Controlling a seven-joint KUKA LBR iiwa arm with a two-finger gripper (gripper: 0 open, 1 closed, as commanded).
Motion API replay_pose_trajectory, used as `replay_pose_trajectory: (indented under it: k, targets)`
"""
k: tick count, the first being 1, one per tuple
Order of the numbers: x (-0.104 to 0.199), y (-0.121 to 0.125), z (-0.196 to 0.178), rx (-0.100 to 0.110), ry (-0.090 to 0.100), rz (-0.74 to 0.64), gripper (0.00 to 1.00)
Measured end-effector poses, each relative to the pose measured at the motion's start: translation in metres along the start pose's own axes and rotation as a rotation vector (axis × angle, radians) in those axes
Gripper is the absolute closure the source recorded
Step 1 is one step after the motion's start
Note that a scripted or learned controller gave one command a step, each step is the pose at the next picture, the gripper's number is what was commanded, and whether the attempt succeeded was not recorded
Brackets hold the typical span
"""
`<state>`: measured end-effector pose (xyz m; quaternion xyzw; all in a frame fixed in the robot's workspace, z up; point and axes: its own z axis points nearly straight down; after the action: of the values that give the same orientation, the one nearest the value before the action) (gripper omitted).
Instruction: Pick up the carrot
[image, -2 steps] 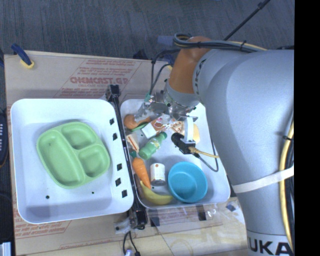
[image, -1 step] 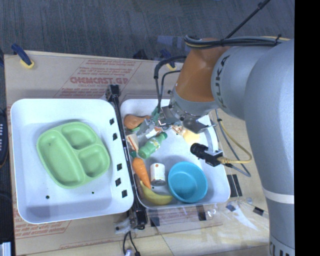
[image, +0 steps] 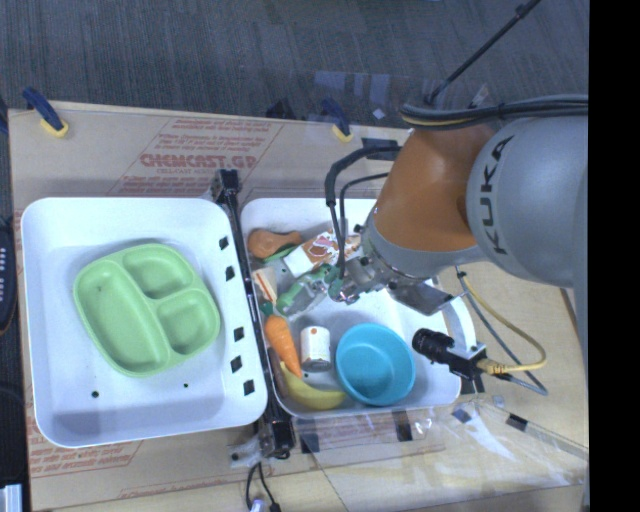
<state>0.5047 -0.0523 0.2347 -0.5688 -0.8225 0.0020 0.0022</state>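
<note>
Orange carrot (image: 282, 343) lies untouched; end effector (image: 318, 290) apparently hovers near clutter.

My arm's shell (image: 530, 190) looks smooth, satin grey metal; the green tray (image: 140, 305) and blue bowl (image: 375, 365) seem glossy plastic, the surface (image: 150, 150) matt cardboard.

The single camera is fixed above the bench and looks down at a slant on the two white bins (image: 60, 420). Both bins fit in its view together. The arm (image: 480, 190) enters from the right of the bins, nearer to the lens.
</note>
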Motion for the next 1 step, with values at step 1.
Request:
replay_pose_trajectory:
  k: [1]
  targets:
    - [0.0519, -0.0110, 0.0446, 0.003, 0.002, -0.139, 0.00]
